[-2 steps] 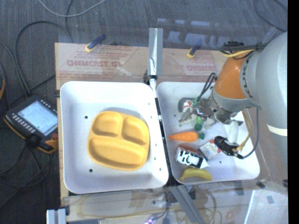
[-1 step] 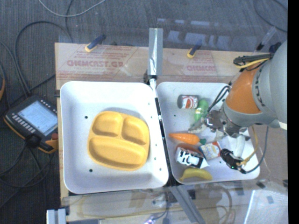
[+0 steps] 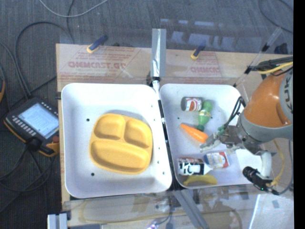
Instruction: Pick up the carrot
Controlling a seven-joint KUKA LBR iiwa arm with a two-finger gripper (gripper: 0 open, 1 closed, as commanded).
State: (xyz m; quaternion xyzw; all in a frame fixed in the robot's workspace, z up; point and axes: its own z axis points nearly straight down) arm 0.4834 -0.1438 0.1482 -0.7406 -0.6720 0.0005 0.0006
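An orange carrot (image 3: 193,132) lies slantwise in the middle of the right bin (image 3: 228,92), its thick end pointing down-right. My gripper (image 3: 211,142) hangs just to the right of that end, very close to it, and I cannot tell whether it touches. The arm's orange band and grey wrist come in from the right, above the bin's right side. No part of the carrot shows between the fingers.
A small red-and-white can (image 3: 191,104) and a green bottle (image 3: 205,112) lie behind the carrot. In front are a white packet (image 3: 218,160), a black-and-white carton (image 3: 192,166) and a yellow banana (image 3: 200,179). The left bin (image 3: 76,104) holds a yellow divided plate (image 3: 122,143).
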